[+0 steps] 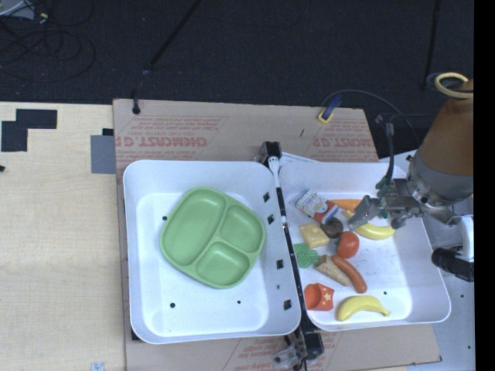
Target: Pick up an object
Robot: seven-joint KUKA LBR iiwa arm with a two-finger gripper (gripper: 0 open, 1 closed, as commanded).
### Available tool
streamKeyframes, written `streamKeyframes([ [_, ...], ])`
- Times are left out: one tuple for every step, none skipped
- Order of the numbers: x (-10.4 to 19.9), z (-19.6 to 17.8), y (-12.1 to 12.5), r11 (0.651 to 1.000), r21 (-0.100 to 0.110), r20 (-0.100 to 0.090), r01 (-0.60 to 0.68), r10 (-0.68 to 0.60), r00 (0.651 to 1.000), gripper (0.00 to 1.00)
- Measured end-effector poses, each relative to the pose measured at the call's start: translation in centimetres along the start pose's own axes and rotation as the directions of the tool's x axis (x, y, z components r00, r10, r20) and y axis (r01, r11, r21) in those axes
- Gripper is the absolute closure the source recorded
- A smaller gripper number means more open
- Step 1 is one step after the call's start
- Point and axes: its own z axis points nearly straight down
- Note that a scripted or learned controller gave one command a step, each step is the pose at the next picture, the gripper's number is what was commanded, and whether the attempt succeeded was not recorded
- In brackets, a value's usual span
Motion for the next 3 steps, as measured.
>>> streamKeyframes([
  [1.77, 12.25, -1.11, 1.0, 0.0, 0.0, -0.001, 0.001, 1.0, 0.0],
  [1.6, 11.28, -1.15, 1.0, 0.002, -0.001, -0.007, 0.007, 1.0, 1.0],
  [1.6, 11.28, -1.15, 1.0, 0.002, -0.001, -0.007, 0.007, 1.0, 0.0],
])
